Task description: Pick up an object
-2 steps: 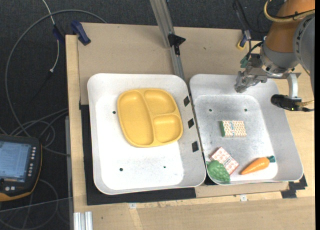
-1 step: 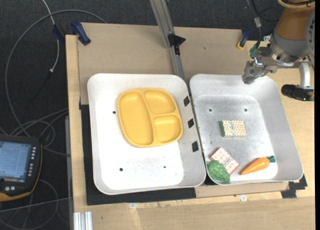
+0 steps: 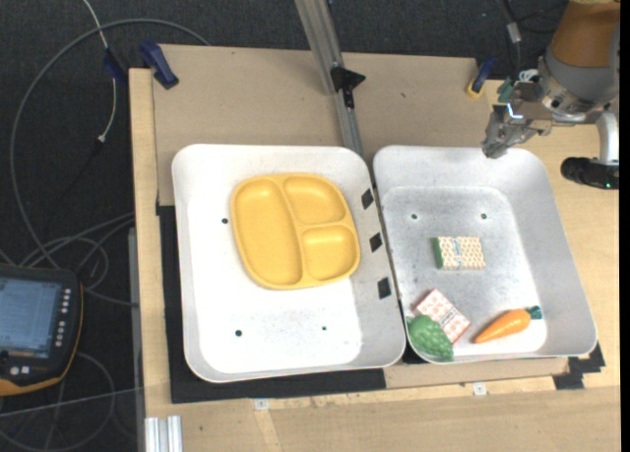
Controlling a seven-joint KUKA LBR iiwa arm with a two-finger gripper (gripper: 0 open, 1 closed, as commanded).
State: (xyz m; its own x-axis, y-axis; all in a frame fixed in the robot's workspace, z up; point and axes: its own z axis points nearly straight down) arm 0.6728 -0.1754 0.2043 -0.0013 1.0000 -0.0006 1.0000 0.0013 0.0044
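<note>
Camera view: fingers (image 3: 495,142), gap unclear, hover over right white bin (image 3: 551,204); beige patterned sponge block (image 3: 460,252) lies toward 7 o'clock

We see 1 grey metal robot arm (image 3: 581,71) with a broad orange band (image 3: 588,7) above its wrist. Black cables (image 3: 504,7) trail beside it, and a small grey 2-finger gripper (image 3: 495,143) of dark metal ends it.

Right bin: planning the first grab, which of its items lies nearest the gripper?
The checkered sponge, alone mid-bin; the others lie along the front edge, farther from the gripper.
</note>
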